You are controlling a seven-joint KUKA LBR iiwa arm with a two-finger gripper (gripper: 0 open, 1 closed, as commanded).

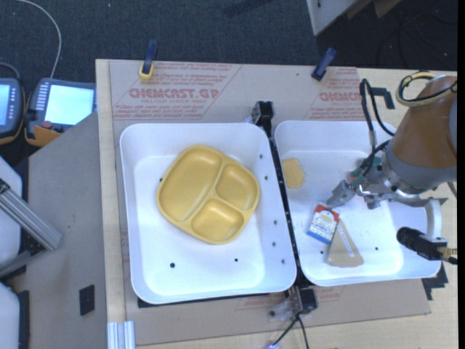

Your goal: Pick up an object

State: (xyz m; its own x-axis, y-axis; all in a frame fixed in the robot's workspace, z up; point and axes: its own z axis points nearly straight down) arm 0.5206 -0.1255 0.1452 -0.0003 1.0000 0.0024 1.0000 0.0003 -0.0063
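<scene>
In the right bin (pixel 320 133) lie a small blue, white and red packet (pixel 322 223), a tan wedge-shaped piece (pixel 343 251) just below it, and a small yellow sponge-like piece (pixel 293 172) near the bin's left wall. My gripper (pixel 354 192) hangs over the right bin, up and to the right of the packet, with a grey finger (pixel 341 193) pointing left toward it. Nothing shows between the fingers. The left bin (pixel 138 158) holds a yellow three-compartment plate (pixel 208 193).
A black divider rail (pixel 280 195) runs between the two bins. The arm's orange and grey body (pixel 425 140) covers the right bin's far right side. Clamps (pixel 148 58) sit at the bench's back edge, and a black fitting (pixel 418 242) sits at the bin's right rim.
</scene>
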